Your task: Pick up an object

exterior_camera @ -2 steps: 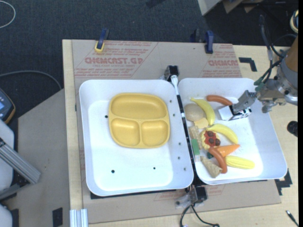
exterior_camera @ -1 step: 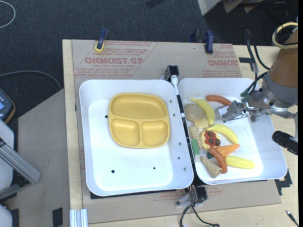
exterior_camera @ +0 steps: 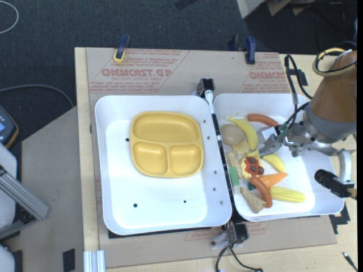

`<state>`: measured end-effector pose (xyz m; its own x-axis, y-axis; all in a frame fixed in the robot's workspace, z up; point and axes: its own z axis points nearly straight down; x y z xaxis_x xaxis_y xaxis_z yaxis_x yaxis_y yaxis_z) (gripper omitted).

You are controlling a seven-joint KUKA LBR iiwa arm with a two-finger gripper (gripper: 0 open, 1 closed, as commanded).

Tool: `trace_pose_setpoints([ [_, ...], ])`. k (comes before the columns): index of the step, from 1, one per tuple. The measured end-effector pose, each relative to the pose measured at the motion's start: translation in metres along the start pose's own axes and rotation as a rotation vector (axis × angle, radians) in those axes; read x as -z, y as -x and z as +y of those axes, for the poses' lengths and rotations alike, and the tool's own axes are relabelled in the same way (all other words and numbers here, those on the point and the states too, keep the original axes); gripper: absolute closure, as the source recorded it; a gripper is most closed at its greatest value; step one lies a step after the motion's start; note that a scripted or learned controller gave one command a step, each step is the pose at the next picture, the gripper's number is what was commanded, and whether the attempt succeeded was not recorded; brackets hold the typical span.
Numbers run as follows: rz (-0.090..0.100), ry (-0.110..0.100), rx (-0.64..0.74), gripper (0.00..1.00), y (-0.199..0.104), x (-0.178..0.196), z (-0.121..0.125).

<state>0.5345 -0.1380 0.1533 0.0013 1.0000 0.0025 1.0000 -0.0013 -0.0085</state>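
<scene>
Reaching in from the right, the grey arm with its orange band hangs low over the right bin, and its gripper sits down among a heap of toy food. Whether the jaws are open or closed cannot be told; dark metal parts hide the tips, and nothing can be seen held between them.

Nearest the camera, below the jaws, a yellow corn cob lies at the bin's front, with a tan wedge-shaped piece to its left. An orange carrot lies just above them, pointing right, and a small red sausage touches its lower side. Just below and left of the jaws lies a pizza slice with red and dark toppings. A small yellow piece lies directly under the jaws, close to them. A green strip lies against the bin's left wall.

Level with the jaws and to their left, a yellow banana curves close beside them, and a brown potato-like lump rests further left. Beyond the jaws, near the far wall, lies a red hot dog.

Well to the left, the left bin holds a yellow divided tray.
</scene>
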Motion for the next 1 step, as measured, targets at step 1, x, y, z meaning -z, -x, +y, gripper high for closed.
trace_pose_setpoints([
  [1, 0.000, 0.001, 0.001, 0.00, -0.0033, -0.0440, 0.0027],
])
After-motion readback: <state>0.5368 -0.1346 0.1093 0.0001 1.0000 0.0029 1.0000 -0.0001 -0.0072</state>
